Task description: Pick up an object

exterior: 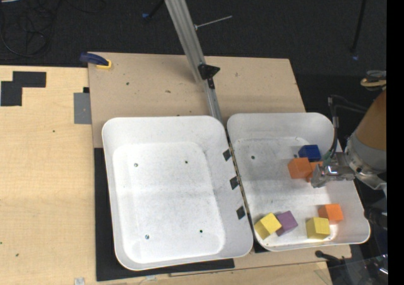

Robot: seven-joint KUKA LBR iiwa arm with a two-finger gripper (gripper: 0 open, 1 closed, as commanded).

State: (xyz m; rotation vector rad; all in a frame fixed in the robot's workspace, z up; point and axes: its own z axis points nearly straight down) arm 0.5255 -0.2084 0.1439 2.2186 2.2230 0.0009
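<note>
currently the claw (320,175) is hanging low inside the right bin (278,129), coming in from the right edge, and its metal tip is sitting just beside the orange cube (300,168), at that cube's right side. whether the claw is apart or together, i cannot tell, because it is small and a little blurred. no block is showing clearly inside it, so i am judging that the pick is not yet done: the arm is placed for a try at the orange cube, and closing and lifting are still remaining.

going outward, a blue block (310,151) is lying just behind the orange cube, touching it or nearly so. toward the near side of the same bin, a second orange block (332,213) and a yellow block (318,227) are sitting close together near the right wall, and another yellow block (268,224) is touching a purple block (287,221) near the left wall. all of them are resting on the bin floor.

the left bin (126,129) is standing beside it on the tabletop (151,82).

about writing: no brand, label or readable text is showing on the blocks, the bins or the arm.
</note>
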